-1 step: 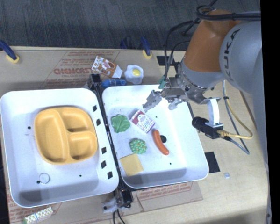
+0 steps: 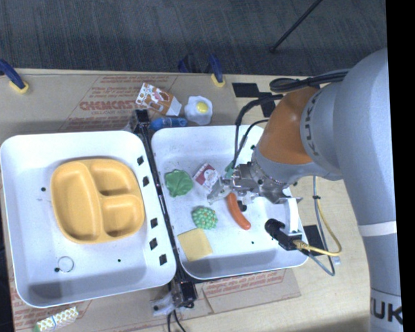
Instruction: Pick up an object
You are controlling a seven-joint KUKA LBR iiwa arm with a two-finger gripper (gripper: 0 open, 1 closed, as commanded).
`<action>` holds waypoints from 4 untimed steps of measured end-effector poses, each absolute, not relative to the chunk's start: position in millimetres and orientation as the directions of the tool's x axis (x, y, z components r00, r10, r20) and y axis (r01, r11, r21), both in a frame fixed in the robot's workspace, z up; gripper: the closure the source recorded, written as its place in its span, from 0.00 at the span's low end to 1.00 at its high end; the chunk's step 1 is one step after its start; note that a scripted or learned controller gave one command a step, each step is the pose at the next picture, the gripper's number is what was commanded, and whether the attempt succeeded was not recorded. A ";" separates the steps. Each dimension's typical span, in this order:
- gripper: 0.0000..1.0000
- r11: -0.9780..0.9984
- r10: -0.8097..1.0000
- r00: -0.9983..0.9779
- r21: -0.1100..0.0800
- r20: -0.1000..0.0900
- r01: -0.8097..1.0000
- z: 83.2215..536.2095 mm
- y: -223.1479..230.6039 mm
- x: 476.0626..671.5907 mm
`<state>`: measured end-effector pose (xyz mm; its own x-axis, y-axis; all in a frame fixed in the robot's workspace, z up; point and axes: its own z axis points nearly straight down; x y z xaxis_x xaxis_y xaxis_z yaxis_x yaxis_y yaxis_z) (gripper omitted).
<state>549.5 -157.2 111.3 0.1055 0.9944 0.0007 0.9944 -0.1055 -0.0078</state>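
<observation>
Red lettering reading "CHEMCAST" runs across the cardboard sheet [image 2: 110, 97] near the bench's far edge behind the left bin, while white letters "UK", cut off by the frame, stand on the arm's grey base [image 2: 385, 312] at lower right.

Cardboard-covered bench [image 2: 86, 99], two white bins [image 2: 20, 227] side by side, perhaps a carton [image 2: 152, 97] behind.

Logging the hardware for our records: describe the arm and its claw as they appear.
The arm is bulky, rounded and grey, with an orange band above the wrist. Black cables loop around the wrist. The claw is small, metallic and grey. White "KU" lettering marks the lower link.
</observation>
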 end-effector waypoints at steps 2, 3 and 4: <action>0.00 -0.100 0.995 0.100 -0.008 0.000 0.995 121.9 -156.8 550.4; 0.00 0.380 0.925 -0.380 0.015 -0.008 0.925 97.8 -156.5 525.2; 1.00 0.385 0.923 -0.385 0.010 -0.003 0.923 107.4 -155.4 524.6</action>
<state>524.6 -155.4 107.4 -0.3850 0.9229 -0.0028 0.9229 0.3850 0.0103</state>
